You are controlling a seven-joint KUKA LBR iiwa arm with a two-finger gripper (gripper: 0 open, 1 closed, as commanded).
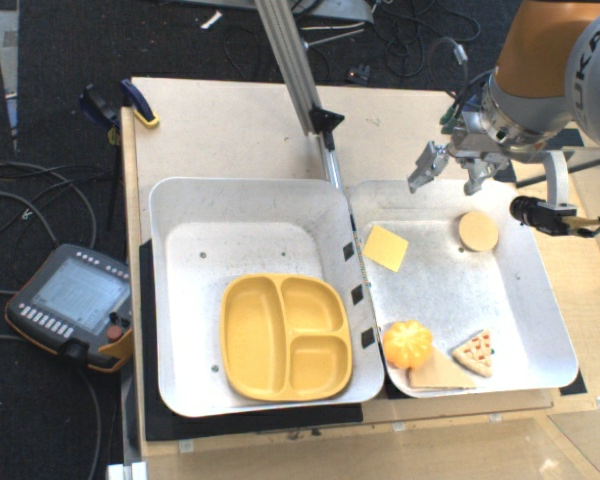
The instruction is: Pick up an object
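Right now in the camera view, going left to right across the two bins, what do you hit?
Yellow divided tray → yellow cheese square → orange pumpkin-like toy → pizza slice toy. The round tan disc overlaps the pizza slice in left-right position, so it is left out.

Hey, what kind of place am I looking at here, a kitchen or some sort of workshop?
Most likely a robotics lab, not a kitchen. A robot arm with its tool hangs over two white bins holding toy food such as a pizza slice, a teach pendant lies on the floor, and loose cables trail across the carpet.
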